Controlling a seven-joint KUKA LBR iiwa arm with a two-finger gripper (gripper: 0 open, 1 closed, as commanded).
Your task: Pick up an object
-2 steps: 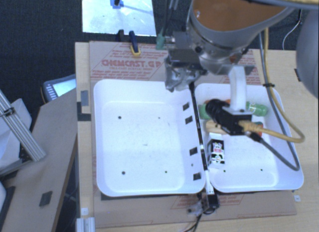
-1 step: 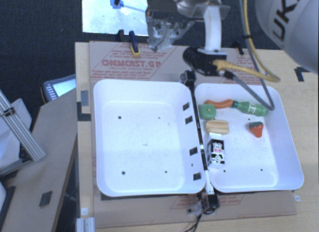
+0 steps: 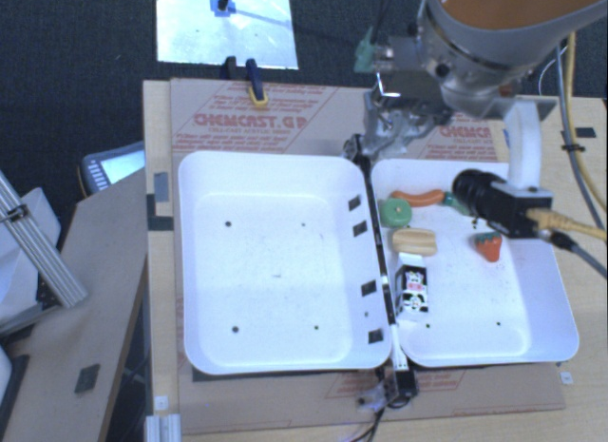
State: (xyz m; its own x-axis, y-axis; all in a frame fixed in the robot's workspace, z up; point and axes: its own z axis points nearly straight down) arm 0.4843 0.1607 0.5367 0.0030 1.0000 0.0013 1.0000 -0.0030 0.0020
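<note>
In the right bin (image 3: 532,336), a small black-and-white toy (image 3: 413,290) lies nearest, a tan block (image 3: 414,240) just beyond at 12 o'clock, then a green disc (image 3: 394,212) and an orange carrot (image 3: 418,198). The gripper (image 3: 385,131) hangs above the bins' far edge; whether it is closed cannot be told.

Dark blue carpet floor (image 3: 76,50), shiny silver sheet (image 3: 226,12) lying far back, pale wooden bench (image 3: 157,240), brown printed cardboard (image 3: 285,117) on it, grey metal rail (image 3: 33,240) at left
</note>
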